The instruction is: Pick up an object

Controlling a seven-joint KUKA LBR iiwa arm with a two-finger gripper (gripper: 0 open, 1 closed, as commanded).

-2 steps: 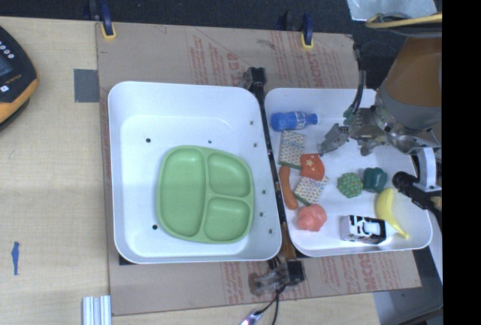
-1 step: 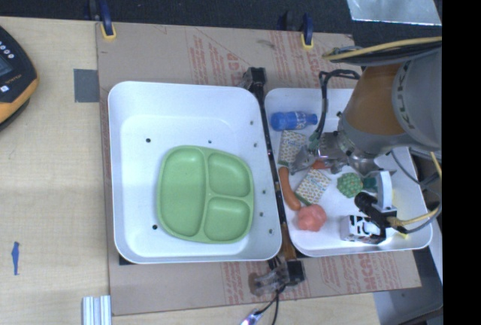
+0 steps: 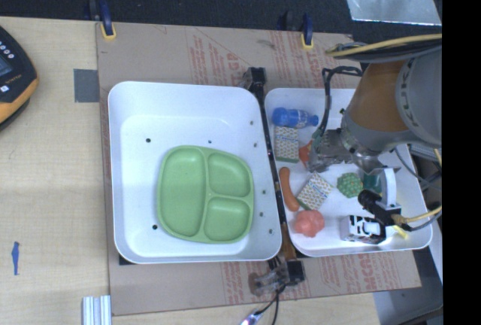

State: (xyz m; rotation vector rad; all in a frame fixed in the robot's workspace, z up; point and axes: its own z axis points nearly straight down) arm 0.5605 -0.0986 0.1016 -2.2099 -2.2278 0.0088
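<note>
We see the arm (image 3: 391, 101) reaching in from the right over the right bin (image 3: 421, 241), its orange band above the wrist and its hand (image 3: 325, 154) lowered among the things in that bin. We cannot tell how the hand stands, wide or narrow, since the wrist hides it from above, and we see nothing clearly held in it.

Just left of the hand an orange-red piece (image 3: 304, 153) shows at its edge, touching or nearly so; we cannot tell which. Above and to the left lies a blue bottle (image 3: 293, 118), near the bin's far wall. A checked packet (image 3: 286, 142) lies below the bottle, beside the hand. Below the hand lies a second patterned packet (image 3: 316, 192), tilted like a diamond, and left of that an orange sausage-shaped piece (image 3: 288, 189) runs along the bin's left wall. A pink lump (image 3: 308, 223) sits near the bin's front. To the right of the hand lies a green knobbly ball (image 3: 349, 184), and beyond it a black-and-white item (image 3: 366, 226) near the front right corner.

The left bin (image 3: 128, 113) holds a green divided plate (image 3: 204, 194), well apart from the hand. Both bins rest on the tabletop (image 3: 52, 165).
</note>
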